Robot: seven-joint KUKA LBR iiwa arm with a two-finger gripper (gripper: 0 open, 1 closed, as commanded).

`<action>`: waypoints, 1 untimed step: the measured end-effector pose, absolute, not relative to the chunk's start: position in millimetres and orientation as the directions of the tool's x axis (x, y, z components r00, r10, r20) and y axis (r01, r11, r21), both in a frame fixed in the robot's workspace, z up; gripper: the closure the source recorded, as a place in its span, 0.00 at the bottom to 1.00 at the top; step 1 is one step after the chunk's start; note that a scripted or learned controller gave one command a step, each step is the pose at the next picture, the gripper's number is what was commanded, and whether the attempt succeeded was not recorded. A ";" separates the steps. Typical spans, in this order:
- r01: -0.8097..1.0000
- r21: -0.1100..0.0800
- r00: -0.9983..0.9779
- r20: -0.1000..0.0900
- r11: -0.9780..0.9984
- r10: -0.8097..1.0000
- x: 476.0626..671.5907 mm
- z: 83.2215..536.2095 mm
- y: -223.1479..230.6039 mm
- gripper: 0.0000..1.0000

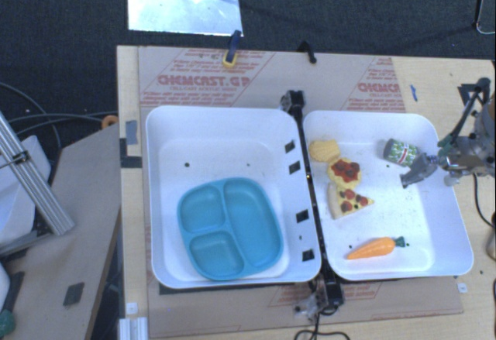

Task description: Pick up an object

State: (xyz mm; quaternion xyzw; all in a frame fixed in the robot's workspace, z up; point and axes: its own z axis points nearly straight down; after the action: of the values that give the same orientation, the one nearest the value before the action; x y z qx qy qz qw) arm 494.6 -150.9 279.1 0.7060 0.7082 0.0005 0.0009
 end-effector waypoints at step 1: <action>1.000 -0.004 -0.001 0.001 0.001 1.000 526.7 154.4 -169.4 0.00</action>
State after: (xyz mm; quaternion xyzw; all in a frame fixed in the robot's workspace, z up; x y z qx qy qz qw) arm 526.7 -169.4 154.4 0.7067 0.7075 -0.0013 -0.0017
